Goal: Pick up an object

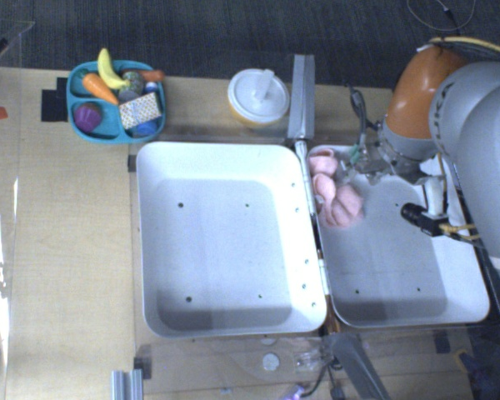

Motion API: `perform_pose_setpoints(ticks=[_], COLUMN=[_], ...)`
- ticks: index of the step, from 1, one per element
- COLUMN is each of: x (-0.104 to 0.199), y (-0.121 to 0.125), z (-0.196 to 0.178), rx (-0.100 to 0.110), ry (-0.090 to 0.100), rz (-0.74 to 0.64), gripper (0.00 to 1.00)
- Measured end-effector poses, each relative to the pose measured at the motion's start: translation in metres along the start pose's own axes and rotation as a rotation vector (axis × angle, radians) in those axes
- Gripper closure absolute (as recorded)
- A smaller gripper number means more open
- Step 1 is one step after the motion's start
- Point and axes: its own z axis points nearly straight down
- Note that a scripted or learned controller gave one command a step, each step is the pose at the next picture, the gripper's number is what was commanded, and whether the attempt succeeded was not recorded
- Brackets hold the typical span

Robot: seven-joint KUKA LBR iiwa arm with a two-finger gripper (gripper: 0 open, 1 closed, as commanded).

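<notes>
A soft pink object (pixel 333 194), lumpy like a plush toy, lies in the far left corner of the right bin (pixel 400 298), against the wall next to the divider. My gripper (pixel 357 162) hangs low over that corner, just right of the pink object's upper part and very close to it. The grey arm with its orange band (pixel 421 98) comes in from the right above the bin. I cannot tell whether the gripper touches the pink object.
The left bin (pixel 225 240) stands beside the right one, with a metal bar (pixel 300 98) behind the gap. Behind the bins are a white lidded cup (pixel 258 97) and a blue tray of toy food (pixel 117 100). A black part with a yellow cable (pixel 429 219) hangs off the arm.
</notes>
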Motion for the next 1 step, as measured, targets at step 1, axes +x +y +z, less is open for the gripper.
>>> perform_pose_setpoints(ticks=[1], x=[0.0090], y=[-0.0309], z=[-0.0021], rx=[-0.006], ry=[-0.001], rz=[-0.119], gripper=[0.00])
